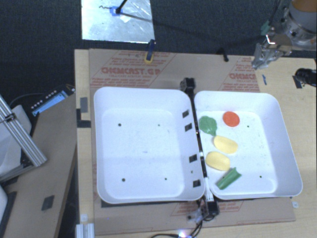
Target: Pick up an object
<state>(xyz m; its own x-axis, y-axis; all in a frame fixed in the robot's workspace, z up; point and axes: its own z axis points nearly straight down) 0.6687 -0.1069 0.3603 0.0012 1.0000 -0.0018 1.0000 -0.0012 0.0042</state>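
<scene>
Resting in smooth white plastic right bin (pixel 277 133): round orange disc (pixel 231 118), two glossy yellow ovals (pixel 225 144) (pixel 217 160); metallic gripper (pixel 261 59) well apart, fingers' state can't tell.

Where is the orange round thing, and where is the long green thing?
orange round thing (pixel 231 118): camera view, the middle of its top.
long green thing (pixel 228 178): camera view, the middle of its length.

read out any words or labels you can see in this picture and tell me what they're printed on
"CHEMCAST GP", red print on the brown board under the bins, left of its far edge.
Same red print on the board's right far side: blurred, unreadable.
Red print along the board's near edge: too small to read.
</scene>
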